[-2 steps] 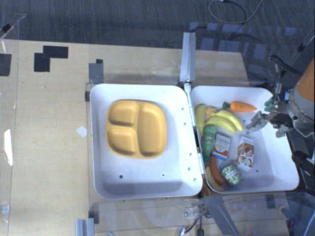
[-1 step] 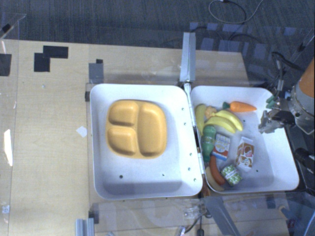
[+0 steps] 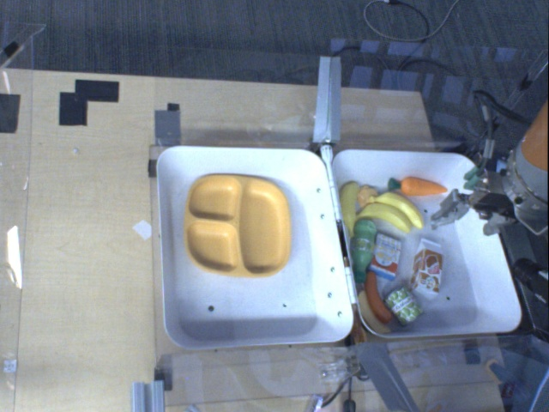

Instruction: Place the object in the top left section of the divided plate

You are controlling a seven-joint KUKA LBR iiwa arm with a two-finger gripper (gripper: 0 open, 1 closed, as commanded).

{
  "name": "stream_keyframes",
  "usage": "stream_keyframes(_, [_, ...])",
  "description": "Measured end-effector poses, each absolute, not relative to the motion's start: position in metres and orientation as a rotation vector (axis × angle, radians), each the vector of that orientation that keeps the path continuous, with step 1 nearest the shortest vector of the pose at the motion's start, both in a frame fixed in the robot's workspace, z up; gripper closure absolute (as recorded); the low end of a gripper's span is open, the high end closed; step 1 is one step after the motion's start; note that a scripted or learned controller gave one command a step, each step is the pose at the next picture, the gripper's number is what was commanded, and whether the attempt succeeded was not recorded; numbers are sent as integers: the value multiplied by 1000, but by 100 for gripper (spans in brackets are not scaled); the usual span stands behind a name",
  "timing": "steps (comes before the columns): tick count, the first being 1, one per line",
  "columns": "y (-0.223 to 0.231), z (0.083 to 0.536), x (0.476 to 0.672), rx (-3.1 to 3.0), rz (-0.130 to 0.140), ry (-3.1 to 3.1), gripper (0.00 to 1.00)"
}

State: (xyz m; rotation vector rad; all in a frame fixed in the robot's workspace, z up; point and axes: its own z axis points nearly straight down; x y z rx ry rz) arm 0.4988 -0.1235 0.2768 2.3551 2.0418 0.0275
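The yellow divided plate (image 3: 238,225) lies in the left white bin (image 3: 249,316) with all three sections bare, so the task is at its opening step: nothing has been picked up. The gripper (image 3: 467,206) hangs over the right white bin (image 3: 480,290), at that bin's far right side, well apart from the plate; I cannot tell whether its fingers are spread or pressed together, and nothing shows between them. Which object is meant is not settled: in that right bin, between plate and gripper, lie a banana (image 3: 396,210), a toy carrot (image 3: 420,186), a green bottle (image 3: 364,240) and a small carton (image 3: 427,269), crowded together. The next move likely calls for descending on one item cleanly, probably the carrot or banana nearest the gripper, without nudging neighbours.
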Motion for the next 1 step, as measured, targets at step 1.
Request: stream_keyframes(1, [-123,288,501,2344,32,2049,100])
